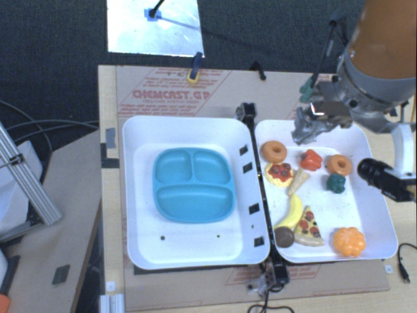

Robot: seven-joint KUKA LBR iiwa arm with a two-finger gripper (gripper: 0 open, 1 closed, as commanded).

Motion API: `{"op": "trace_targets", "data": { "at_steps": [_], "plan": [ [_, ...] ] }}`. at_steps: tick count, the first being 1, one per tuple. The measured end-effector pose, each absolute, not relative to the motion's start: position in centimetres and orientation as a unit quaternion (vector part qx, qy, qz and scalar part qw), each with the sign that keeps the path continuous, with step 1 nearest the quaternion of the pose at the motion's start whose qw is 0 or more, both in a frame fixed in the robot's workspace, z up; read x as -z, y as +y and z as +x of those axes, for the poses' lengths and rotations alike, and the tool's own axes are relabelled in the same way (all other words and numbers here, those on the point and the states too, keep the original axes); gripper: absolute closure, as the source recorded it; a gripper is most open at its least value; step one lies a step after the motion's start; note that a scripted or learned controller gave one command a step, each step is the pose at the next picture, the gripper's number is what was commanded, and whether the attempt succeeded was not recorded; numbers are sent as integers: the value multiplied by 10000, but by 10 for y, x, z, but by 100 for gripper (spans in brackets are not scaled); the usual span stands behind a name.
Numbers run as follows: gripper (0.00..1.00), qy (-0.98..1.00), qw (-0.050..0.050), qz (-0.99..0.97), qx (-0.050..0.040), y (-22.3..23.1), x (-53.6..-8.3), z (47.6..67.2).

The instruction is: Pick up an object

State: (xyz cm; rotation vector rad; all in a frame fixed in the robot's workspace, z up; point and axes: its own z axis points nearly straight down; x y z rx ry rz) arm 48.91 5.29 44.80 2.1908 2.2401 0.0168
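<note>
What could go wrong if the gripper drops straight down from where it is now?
The gripper hovers over the right bin's back edge, so it may strike the rim or close on nothing. The nearest items, the glazed donut and red pepper, lie close together, so a slightly off grasp could push one into the other.

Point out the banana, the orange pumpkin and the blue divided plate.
banana (292,212): camera view, middle of its yellow curve.
orange pumpkin (349,241): camera view, centre of its top.
blue divided plate (193,210): camera view, floor of its large front compartment.
</note>
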Motion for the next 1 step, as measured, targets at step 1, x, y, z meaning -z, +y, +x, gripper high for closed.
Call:
{"op": "trace_targets", "data": {
  "at_steps": [1],
  "plan": [
    [100, 7088, -40, 7053, 50, 84, -298, 485]
  ]
}}
